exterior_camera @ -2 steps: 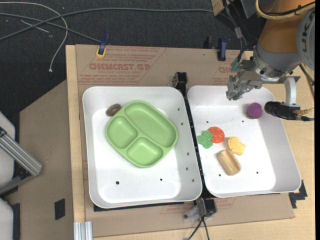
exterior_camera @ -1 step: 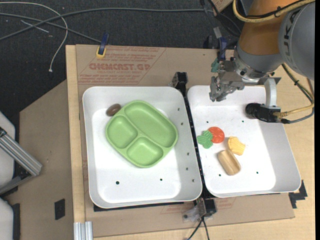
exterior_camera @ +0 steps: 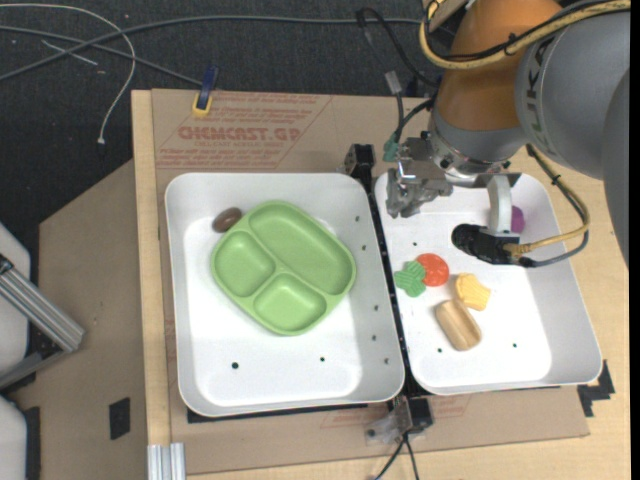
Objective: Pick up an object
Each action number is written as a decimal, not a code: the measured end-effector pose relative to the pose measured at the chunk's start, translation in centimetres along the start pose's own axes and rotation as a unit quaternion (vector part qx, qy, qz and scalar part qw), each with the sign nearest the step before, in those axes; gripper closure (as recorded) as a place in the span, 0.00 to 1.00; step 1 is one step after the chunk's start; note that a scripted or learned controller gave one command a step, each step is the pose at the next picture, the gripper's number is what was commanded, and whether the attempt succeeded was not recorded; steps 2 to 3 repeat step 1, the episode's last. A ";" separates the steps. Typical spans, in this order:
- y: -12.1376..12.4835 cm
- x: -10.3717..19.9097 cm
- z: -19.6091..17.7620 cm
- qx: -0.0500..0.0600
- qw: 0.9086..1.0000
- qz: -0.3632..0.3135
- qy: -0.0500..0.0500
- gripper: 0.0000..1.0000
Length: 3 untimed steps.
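My gripper (exterior_camera: 404,206) hangs over the far left corner of the right bin (exterior_camera: 530,363), its metal fingers pointing down with nothing seen between them. In that bin lie a green toy piece (exterior_camera: 409,279), touching an orange-red one (exterior_camera: 432,269), a yellow piece (exterior_camera: 471,292) and a tan bread-like roll (exterior_camera: 458,324); they sit toward the front, apart from the gripper. A purple object (exterior_camera: 517,218) peeks out at the bin's far side, mostly hidden by the wrist.
The left bin (exterior_camera: 200,358) holds a green three-compartment plate (exterior_camera: 283,266) and a small brown object (exterior_camera: 228,219) at its far left edge. Both bins rest on a cardboard sheet (exterior_camera: 240,128). A blue clip (exterior_camera: 206,89) sits at its far edge.
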<state>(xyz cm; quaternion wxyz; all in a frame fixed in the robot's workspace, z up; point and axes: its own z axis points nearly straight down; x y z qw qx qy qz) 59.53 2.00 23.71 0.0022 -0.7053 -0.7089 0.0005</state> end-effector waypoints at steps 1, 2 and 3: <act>-0.2 5.1 0.0 -0.001 1.000 -0.001 0.000 1.00; -0.2 5.1 0.0 -0.001 1.000 -0.001 0.000 1.00; -0.2 5.1 0.0 -0.001 1.000 -0.001 0.000 1.00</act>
